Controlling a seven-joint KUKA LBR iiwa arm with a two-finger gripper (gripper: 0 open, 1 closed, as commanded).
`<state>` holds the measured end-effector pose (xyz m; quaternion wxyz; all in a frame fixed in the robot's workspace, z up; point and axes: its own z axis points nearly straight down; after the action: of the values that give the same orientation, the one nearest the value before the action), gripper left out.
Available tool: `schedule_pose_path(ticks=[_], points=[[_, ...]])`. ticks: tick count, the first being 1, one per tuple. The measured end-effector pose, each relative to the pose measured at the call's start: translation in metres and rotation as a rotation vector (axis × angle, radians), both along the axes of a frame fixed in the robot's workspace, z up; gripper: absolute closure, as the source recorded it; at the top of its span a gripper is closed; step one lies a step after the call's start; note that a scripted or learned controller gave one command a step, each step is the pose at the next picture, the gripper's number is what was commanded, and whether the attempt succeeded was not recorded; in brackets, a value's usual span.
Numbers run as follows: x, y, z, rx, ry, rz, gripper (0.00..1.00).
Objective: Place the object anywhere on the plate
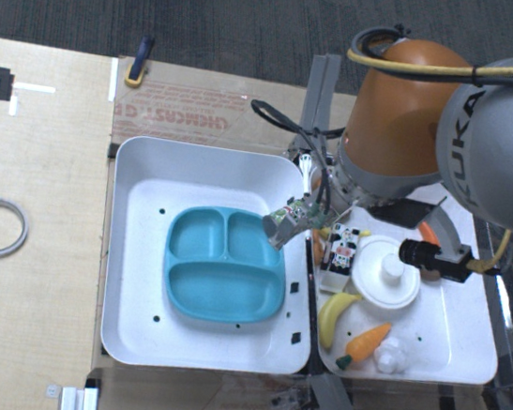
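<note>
Camera view looks down on two white bins: the left bin (126, 257) holds a teal divided plate (226, 266), and the right bin (462, 356) holds the loose items. The arm (459, 114) reaches in from the right, and its gripper (300, 217) hangs over the divide between the bins, just at the plate's upper right corner. At its tip sits a small greenish-grey object (284, 222), and it looks to be pinched between the fingers, so I judge the claw clamped on that object, though the piece is small and partly masked by the wrist hardware. By this reading the pick is done and the carry is nearly done: the object is lifted out of the right bin and hovers at the plate's edge, not yet resting on it. What is left is a short move further left over one of the plate's compartments, a descent, and a release. In the right bin lie a banana (334, 314), a carrot (365, 344), a white round lidded piece (384, 274) and a small black-and-white toy (342, 250) close by the divide, all well clear of the plate. No compartment of the plate holds anything so far.
</note>
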<state>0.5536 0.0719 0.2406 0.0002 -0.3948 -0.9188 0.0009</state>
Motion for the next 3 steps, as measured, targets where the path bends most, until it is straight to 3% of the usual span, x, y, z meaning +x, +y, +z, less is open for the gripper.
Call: schedule_pose_path(ticks=[1,2,3], points=[[0.0,0.0,0.0,0.0,0.0,0.0,0.0],[0.026,-0.041,0.126,-0.001,-0.002,-0.072,0.0],[0.027,-0.118,0.156,-0.001,-0.004,0.088,0.0]])
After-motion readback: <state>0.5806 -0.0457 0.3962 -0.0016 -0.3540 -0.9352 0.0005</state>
